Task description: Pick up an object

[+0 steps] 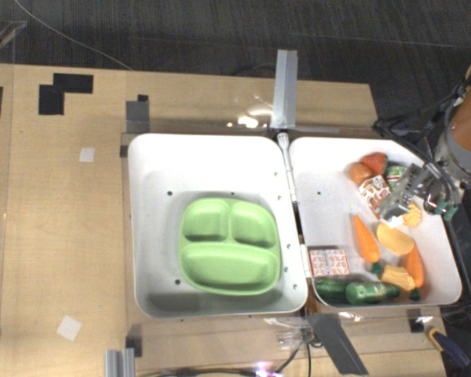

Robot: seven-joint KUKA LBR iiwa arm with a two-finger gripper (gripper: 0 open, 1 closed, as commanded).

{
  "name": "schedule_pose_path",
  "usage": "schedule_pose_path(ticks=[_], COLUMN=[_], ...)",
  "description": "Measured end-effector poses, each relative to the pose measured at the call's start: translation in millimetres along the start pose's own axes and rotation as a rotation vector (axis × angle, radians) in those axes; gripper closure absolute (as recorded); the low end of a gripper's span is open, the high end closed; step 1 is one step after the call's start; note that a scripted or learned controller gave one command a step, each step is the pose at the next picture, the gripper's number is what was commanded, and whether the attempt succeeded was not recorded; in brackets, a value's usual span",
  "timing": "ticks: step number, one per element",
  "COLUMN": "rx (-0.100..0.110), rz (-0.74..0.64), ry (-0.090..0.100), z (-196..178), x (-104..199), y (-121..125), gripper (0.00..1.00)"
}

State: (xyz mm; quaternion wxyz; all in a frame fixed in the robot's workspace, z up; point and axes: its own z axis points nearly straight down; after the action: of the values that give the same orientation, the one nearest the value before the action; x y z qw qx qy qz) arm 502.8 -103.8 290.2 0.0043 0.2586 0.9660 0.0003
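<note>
End effector [399,203] lowered over cluttered right bin [330,171], finger state cannot be told, orange carrot [366,240] lying just below-left of it, green divided tray [230,246] seated in left bin [153,179]

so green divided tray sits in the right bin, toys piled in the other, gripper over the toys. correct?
Not quite. The camera view shows the green divided tray in the left bin; the toys fill the right bin, with the gripper over them.

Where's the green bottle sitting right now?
The green bottle lies on its side along the near wall of the right bin, just below the small patterned box and left of the corn piece.
</note>
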Motion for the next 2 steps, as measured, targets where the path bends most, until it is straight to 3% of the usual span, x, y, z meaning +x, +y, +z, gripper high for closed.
schedule_pose_path(ticks=[1,2], rx=[-0.001,0.0], rz=[0.016,0.156], ry=[0.003,0.002], z=[31,42], x=[-86,-58], y=[100,73], gripper=[1.0,1.0])
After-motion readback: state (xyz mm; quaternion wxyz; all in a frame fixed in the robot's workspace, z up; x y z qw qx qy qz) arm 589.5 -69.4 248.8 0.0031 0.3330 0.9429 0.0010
